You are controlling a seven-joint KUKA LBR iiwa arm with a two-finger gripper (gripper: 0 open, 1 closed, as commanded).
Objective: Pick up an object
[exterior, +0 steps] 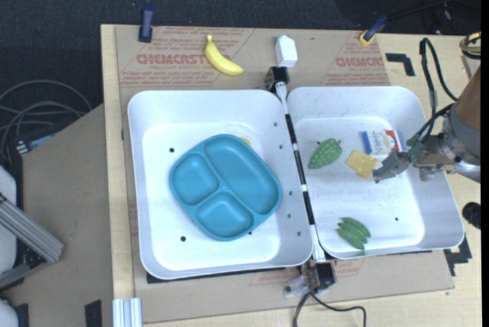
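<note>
Reading "CHEMCAST" in red, the board (172,58) backs bins; hand (384,169) state unclear, cannot tell

A yellow banana (222,58) lies on the tabletop (183,58) behind the left bin (145,165), which holds a blue divided tray (223,185). Grey cables (38,115) coil on the floor at left.
</note>
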